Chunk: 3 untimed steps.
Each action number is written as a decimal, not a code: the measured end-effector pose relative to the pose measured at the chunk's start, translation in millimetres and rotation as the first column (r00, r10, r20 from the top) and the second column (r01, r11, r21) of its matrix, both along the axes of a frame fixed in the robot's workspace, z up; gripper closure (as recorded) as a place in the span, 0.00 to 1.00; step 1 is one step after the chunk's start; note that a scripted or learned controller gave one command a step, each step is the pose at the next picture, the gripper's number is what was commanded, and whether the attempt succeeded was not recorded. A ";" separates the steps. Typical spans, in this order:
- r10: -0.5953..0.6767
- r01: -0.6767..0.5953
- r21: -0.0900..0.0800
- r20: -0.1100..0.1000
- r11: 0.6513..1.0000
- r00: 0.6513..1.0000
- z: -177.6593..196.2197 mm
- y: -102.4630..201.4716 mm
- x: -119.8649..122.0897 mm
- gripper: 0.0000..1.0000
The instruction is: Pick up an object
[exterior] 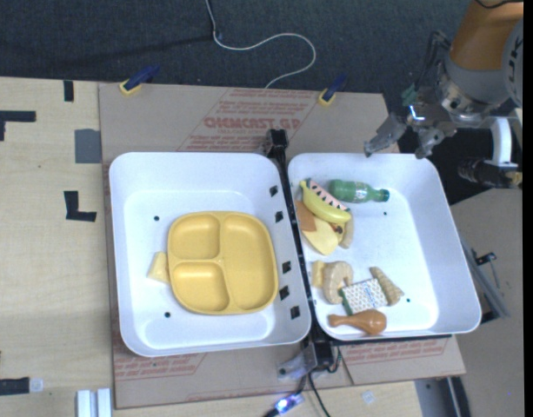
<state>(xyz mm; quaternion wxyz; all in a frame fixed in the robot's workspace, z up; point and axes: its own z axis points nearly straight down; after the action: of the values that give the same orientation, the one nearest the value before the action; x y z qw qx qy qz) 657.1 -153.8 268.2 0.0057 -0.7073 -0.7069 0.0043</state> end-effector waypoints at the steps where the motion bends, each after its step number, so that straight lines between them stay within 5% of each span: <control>1: 0.002 -0.002 -0.002 0.013 1.000 1.000 8.3 0.1 1.9 0.00; 3: 0.003 -0.003 -0.003 0.008 1.000 1.000 -82.0 -1.8 -3.6 0.00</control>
<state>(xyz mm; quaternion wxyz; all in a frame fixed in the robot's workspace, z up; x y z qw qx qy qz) 653.6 -155.5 186.1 0.0016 -0.7064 -0.7078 0.0024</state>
